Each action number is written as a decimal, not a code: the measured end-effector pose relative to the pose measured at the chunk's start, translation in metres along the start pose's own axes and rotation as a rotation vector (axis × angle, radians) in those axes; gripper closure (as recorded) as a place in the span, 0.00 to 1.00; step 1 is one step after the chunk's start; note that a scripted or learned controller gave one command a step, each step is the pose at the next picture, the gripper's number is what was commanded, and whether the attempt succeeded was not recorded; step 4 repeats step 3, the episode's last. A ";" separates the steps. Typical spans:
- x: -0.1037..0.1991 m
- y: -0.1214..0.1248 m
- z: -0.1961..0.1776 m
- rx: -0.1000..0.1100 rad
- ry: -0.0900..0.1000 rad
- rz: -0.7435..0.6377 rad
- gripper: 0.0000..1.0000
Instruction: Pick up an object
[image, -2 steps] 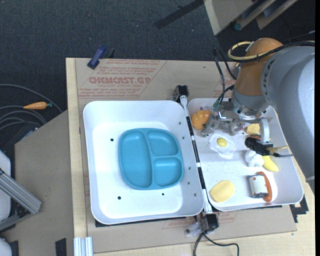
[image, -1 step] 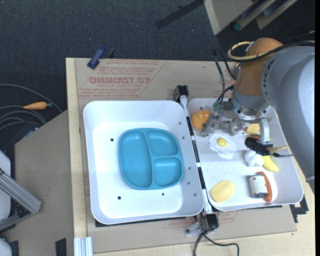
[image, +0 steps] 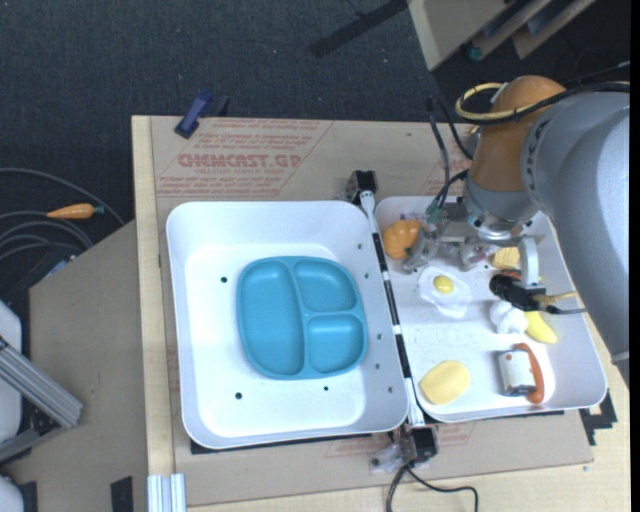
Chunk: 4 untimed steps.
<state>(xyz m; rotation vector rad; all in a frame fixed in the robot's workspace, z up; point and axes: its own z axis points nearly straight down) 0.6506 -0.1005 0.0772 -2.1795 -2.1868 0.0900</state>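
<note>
Grey arm (image: 560, 150) hangs over the right bin (image: 575, 385), its hand (image: 455, 240) low between an orange toy (image: 401, 238) and a fried egg (image: 441, 287); its grip I cannot tell.

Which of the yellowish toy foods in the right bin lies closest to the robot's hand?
The round orange-yellow piece at the bin's upper left, just left of the hand. The pale yellow oval lump sits far off, at the bin's front edge.

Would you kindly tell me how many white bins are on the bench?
2. The left bin holds a blue tray; the right bin holds the small objects, with the arm reaching over its far end. Nothing suggests a hidden third.
</note>
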 end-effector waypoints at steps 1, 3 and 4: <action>0.000 0.000 0.000 0.000 0.000 0.000 0.00; 0.000 0.000 0.000 0.000 0.000 0.000 0.00; 0.000 0.000 0.000 0.000 0.000 0.000 0.00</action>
